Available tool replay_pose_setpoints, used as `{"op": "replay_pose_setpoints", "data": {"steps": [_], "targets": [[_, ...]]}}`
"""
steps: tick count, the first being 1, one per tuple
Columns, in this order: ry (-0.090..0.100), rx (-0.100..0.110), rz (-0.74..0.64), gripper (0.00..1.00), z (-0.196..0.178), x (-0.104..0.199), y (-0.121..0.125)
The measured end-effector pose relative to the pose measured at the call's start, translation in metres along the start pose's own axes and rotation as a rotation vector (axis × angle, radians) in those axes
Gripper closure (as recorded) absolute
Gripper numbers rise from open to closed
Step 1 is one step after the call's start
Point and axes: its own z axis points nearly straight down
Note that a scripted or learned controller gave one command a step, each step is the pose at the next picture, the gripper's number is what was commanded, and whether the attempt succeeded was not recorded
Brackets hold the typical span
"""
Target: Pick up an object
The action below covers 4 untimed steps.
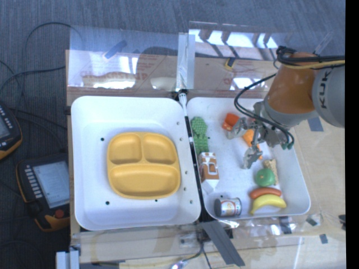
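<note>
My gripper hangs low over the middle of the right bin, below the orange-banded wrist. It is open, with bare bin floor between its fingers. A small orange piece lies just behind it, and an orange toy sits further back left. A green apple and a tan cracker lie just to its front right. Close to the front wall are a red sausage, a yellow banana and a metal can.
A green knobbly item and a small brown-and-white carton lie along the right bin's left wall. The left bin holds a yellow divided plate. Clear plastic walls rise behind both bins.
</note>
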Motion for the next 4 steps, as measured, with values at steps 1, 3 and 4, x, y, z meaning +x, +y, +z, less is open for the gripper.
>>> {"op": "replay_pose_setpoints", "data": {"steps": [1,3,4], "targets": [[-0.005,0.002,0.001,1.00,-0.012,-0.002,0.000],[0.006,-0.010,-0.114,1.00,-0.190,-0.042,0.106],[0.002,-0.012,-0.115,1.00,-0.199,-0.044,0.107]]}}
